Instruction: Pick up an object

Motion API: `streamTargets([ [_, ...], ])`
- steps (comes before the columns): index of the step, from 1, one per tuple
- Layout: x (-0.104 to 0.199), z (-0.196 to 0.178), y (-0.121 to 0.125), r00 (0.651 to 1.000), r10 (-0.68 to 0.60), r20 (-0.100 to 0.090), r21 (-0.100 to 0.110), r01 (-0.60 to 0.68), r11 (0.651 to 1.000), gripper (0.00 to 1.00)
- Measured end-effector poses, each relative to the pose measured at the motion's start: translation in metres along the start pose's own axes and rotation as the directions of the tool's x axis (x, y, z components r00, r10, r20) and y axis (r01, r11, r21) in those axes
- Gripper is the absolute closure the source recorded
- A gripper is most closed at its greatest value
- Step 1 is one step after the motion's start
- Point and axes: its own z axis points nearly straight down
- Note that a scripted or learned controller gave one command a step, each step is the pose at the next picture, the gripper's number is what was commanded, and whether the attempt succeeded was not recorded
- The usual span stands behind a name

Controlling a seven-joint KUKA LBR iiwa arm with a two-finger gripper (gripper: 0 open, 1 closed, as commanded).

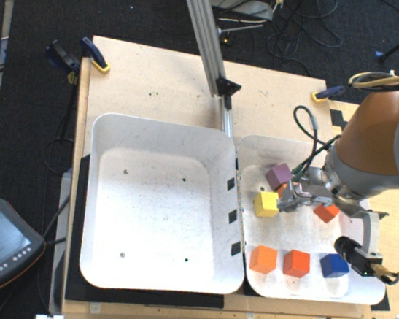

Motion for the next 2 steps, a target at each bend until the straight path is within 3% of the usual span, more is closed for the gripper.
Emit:
streamTargets([
  [2,0.107,-0.022,0.029,1.000,0.000,0.000,0.000,0.000,1.000,1.00],
])
